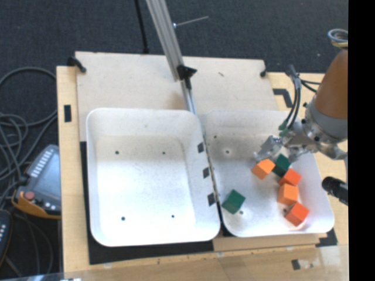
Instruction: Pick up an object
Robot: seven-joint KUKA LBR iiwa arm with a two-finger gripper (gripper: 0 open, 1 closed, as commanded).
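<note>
The right bin (pixel 234 130) holds several orange cubes and two green ones. One orange cube (pixel 263 168) and a dark green cube (pixel 282 165) lie side by side under my gripper (pixel 280 150). The gripper hovers just above them, its fingers spread open with nothing between them. More orange cubes (pixel 287 193) trail down toward the bin's front right corner, the last one (pixel 297 213) close to the rim. A lighter green cube (pixel 233 202) sits alone near the bin's front left wall.
The left bin (pixel 146 180) stands beside the right one, sharing a divider with black clips (pixel 206 171). A slanted aluminium post (pixel 167 34) rises behind the bins. Cables and a pendant (pixel 41 180) lie off the bench at left.
</note>
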